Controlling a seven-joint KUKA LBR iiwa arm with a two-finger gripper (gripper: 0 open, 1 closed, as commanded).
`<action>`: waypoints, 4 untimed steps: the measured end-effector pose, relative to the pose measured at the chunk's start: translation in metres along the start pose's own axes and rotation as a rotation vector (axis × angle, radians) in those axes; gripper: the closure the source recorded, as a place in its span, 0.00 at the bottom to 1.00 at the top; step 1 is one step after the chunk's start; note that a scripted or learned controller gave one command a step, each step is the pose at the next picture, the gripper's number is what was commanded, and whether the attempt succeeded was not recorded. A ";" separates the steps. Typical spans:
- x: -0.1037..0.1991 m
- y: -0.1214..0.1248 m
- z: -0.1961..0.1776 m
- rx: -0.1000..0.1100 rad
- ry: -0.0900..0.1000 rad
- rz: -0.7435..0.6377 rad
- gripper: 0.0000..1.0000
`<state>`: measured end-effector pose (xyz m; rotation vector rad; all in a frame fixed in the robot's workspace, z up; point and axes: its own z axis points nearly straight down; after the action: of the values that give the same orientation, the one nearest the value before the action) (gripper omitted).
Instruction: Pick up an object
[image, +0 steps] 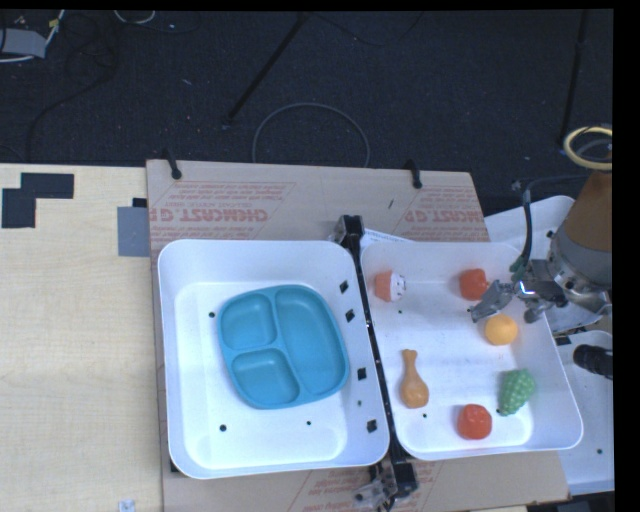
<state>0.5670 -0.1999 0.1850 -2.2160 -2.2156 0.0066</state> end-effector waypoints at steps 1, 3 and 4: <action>0.004 -0.005 0.045 -0.001 0.000 0.000 0.00; 0.004 -0.005 0.085 -0.005 -0.001 0.003 1.00; 0.003 -0.014 0.036 -0.010 -0.004 0.005 1.00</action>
<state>0.5527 -0.1971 0.1494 -2.2287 -2.2169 -0.0010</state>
